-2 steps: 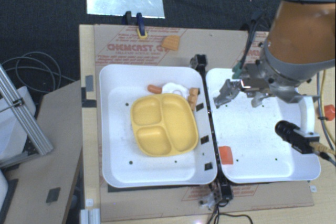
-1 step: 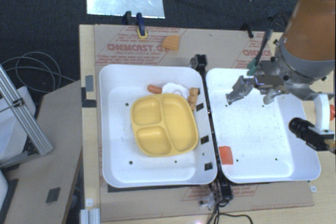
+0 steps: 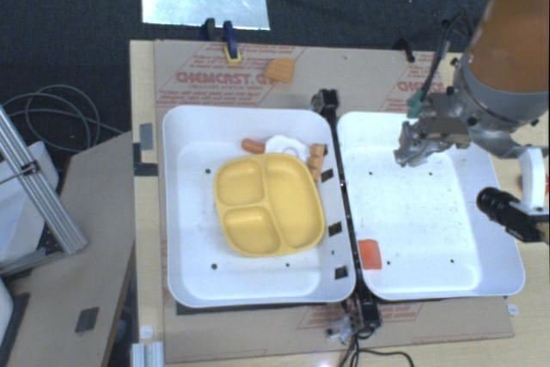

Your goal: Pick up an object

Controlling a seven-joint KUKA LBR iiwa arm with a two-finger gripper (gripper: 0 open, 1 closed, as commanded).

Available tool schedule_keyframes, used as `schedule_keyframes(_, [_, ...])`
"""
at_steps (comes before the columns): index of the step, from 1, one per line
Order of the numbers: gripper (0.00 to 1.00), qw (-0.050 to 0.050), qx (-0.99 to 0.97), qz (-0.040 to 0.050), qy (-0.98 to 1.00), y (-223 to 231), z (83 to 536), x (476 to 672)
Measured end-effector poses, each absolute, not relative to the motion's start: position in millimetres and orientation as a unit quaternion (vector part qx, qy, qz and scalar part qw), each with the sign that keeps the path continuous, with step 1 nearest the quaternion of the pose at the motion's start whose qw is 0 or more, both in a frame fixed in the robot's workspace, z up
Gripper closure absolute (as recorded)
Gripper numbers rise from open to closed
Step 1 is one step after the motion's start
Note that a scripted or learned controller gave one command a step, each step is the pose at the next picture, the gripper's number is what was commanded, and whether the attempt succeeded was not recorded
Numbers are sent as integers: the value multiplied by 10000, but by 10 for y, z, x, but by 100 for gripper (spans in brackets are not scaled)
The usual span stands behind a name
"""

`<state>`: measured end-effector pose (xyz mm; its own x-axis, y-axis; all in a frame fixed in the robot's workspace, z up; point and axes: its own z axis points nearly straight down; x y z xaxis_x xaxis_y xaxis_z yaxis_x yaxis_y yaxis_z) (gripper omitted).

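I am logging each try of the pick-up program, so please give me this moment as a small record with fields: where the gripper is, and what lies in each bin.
gripper: above the upper left part of the right bin, nothing seen between its fingers
left bin: yellow divided tray, small orange piece, white item, tan block
right bin: orange-red block near the lower left corner
outside bins: orange piece on the board behind the left bin

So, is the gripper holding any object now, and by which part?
Nothing can be seen held by the gripper, which hangs over the right bin; the orange block lies apart.
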<state>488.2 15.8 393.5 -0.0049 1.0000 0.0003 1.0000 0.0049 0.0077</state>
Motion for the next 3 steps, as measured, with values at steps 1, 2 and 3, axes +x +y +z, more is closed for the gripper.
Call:
schedule_keyframes(1, [100, 75, 7079, 65, 7063, -338, 5439, 4866])
schedule_keyframes(2, [100, -31, 7062, -27, 7080, 116, 2983, 4913])
schedule_keyframes(3, [100, 17, 7060, 20, 7082, 101, 3162, 4929])
